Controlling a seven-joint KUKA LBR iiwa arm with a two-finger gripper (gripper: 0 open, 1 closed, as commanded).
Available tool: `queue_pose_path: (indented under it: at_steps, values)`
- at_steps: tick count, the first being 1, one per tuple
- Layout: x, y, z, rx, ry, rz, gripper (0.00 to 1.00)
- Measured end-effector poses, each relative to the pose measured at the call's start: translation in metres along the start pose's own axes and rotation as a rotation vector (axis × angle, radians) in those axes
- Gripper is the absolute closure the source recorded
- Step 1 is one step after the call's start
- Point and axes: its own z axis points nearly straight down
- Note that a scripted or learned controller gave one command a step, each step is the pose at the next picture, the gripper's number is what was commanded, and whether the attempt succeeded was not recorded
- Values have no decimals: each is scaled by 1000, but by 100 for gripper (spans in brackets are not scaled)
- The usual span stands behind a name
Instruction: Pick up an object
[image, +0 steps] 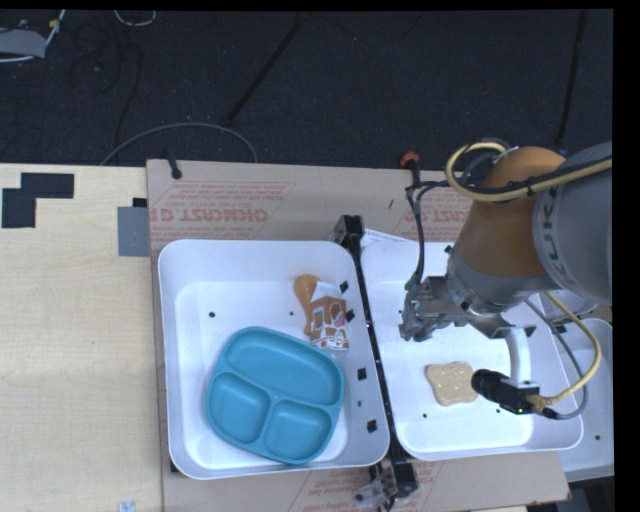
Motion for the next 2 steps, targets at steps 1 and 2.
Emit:
queue_pose_path:
  at_steps: [1,2]
  values:
    - [56,4,-14,0,0,-1,100]
    - [104,9,-7,2,0,0,100]
